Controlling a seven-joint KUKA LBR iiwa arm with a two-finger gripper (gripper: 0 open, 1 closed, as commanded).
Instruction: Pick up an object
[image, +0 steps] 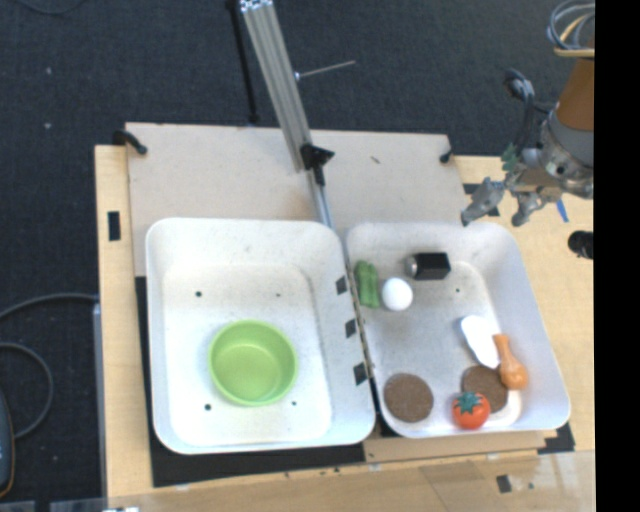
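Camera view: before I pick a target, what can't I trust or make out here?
- Arm: cut off by the right edge; just the wrist and hand show.
- Brown disc at the right bin's near corner: partly covered by the orange piece and the tomato.
- Black block: too small and blurred to identify.
- Green piece: shape unclear, pressed against the white ball.

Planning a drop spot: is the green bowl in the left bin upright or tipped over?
Upright. The green bowl shows its full round rim and hollow inside facing up, resting on the floor of the left bin.
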